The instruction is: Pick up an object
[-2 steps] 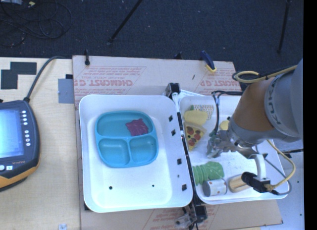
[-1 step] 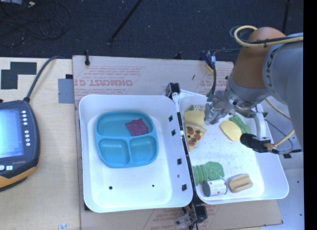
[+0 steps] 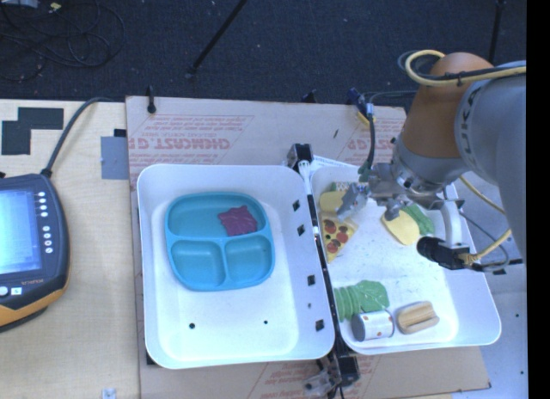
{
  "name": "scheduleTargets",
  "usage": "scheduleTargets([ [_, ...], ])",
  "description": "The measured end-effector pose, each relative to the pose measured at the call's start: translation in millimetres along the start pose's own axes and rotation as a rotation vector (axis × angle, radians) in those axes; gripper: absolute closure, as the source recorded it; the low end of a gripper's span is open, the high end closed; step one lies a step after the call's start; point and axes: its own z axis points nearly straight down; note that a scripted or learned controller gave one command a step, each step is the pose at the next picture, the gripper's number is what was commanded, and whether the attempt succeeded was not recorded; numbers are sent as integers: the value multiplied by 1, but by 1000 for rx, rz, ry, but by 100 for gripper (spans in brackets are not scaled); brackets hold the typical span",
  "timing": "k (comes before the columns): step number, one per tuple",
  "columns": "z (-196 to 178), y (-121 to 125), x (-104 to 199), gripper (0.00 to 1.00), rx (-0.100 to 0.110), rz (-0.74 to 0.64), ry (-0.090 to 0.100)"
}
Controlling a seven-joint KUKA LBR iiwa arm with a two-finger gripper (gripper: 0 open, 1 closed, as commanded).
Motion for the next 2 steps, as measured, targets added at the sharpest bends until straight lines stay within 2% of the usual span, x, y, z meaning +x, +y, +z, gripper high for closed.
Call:
scheduleTargets([
  [1,65,-7,-8,0,3,3,1],
  [2,96,17,-16,0,-4,-1,5],
])
